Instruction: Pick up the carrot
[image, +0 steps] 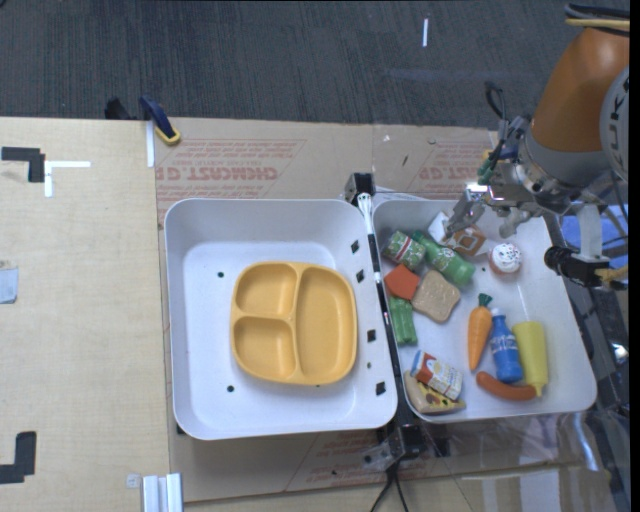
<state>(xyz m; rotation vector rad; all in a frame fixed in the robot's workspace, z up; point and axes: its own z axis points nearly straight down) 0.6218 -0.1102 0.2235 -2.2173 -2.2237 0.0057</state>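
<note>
Task looked barely started: the carrot (479, 335) lay untouched in the right bin (570, 330), lower-middle right of the frame, green top pointing up-frame, tip down-frame. It sat just beside the blue bottle (505, 350) on its right, with the bread slice (436, 297) to its left and a red sausage (506, 387) below it.

The gripper (466, 218) was at the upper part of that bin, well up-frame of the carrot, hanging over a small brownish item (467, 241). How far its tips were apart could not be told, nor whether it had anything in hold; nothing visibly sat between them. Judged remaining: move down-frame to the carrot, descend, close, lift. All of it was left.

Other clutter: green cans (430, 252), an orange-red block (402, 282), a green piece (401, 321), a white round item with red spots (506, 258), a yellow bottle (531, 355), a small printed carton (438, 376). The left bin (190, 330) held a yellow divided plate (295, 322).

Writing: the cardboard (240, 165) under the bins carried red print, upside down from this angle, roughly "CHEMCAST GP", not certain. Labels on carton, cans and blue bottle were too small to read.
</note>
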